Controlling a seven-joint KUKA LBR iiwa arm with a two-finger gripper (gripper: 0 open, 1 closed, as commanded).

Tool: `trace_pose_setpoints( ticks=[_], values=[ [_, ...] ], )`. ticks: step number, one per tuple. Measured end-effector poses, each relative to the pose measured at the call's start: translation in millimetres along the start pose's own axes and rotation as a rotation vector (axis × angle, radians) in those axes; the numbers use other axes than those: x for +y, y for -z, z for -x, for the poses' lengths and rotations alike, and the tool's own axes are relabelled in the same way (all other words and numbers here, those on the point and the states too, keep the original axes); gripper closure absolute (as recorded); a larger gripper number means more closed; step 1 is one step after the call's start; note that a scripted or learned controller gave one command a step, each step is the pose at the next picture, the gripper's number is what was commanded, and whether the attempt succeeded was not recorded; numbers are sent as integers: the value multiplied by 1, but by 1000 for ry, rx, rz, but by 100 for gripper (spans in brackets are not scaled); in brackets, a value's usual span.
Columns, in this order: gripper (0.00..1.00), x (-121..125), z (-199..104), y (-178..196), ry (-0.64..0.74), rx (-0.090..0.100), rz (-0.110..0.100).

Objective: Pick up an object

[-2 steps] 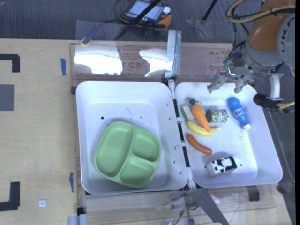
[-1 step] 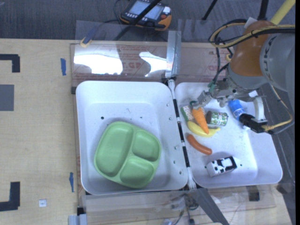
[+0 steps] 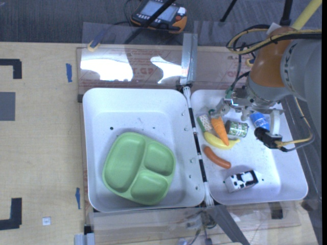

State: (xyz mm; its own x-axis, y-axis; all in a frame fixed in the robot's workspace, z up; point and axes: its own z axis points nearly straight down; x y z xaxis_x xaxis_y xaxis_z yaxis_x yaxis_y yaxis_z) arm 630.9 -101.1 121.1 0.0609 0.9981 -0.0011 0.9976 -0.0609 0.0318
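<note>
Orange carrot, tapered, tilted over yellow banana, rt bin.

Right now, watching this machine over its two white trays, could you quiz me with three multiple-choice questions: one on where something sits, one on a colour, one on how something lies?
1. Where is the green divided plate?
A. in the left bin
B. in the right bin
C. on the wooden bench

2. What colour is the toy carrot?
A. blue
B. orange
C. white

3. How does the black-and-white cow figure lie?
A. stacked on the carrot
B. hanging over the bin's rim
C. alone on the right bin's floor, apart from the other toys

Answers: 1 A, the plate fills much of the left bin. 2 B, it is orange beside the yellow banana. 3 C, white floor surrounds it in the right bin.
</note>
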Motion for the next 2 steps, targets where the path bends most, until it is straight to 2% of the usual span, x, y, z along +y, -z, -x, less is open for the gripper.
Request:
trace_pose_setpoints(
  ticks=[1, 2],
  values=[
    [0, 35, -55, 59, 111, 2, -34],
    [0, -7, -2, -24, 115, 3, -25]
  ],
)
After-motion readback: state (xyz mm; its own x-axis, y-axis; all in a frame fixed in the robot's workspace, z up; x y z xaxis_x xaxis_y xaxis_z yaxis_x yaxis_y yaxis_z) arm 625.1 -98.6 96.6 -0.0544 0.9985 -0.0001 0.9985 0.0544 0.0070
